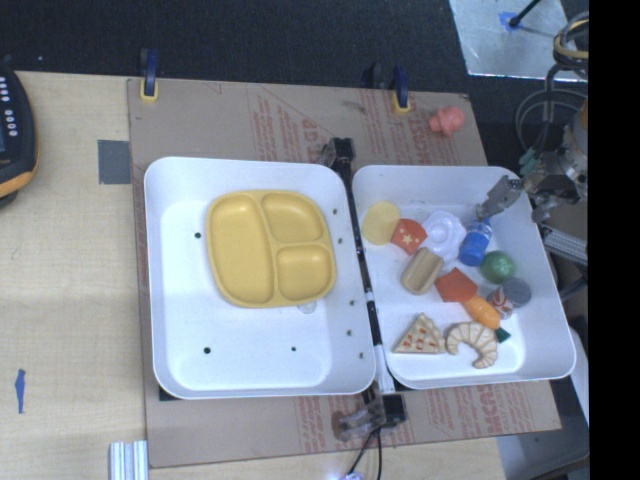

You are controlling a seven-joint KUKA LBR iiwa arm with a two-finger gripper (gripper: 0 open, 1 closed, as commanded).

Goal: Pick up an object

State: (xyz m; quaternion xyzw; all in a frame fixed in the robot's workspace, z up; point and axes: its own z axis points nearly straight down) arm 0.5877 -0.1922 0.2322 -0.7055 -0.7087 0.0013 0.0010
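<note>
The camera looks down on a tabletop [70, 268] with two white bins side by side. The left bin [250, 368] holds a yellow plate [270, 246] with three parts. The right bin [545, 348] holds a pile of small toys. There is a yellow round piece [380, 222], a red piece with a star [408, 235], a tan roll [422, 270], an orange-red block [456, 285], a blue bottle [476, 244], a green ball [497, 265], a pizza slice [419, 336] and a croissant [474, 341]. A pink toy [447, 120] lies outside the bins, on the brown board behind them.

The tool [497, 199] sits at the far right corner of the right bin, just above the blue bottle. It looks grey and tilted. It is too small and blurry to tell if it is spread or pressed together. Nothing can be seen pinched in it.

The step in hand looks like the reach, with no toy picked yet. The toys lie close and some touch. The next move probably calls for going straight down on one toy, such as the blue bottle or the green ball, without bumping its neighbours.
</note>
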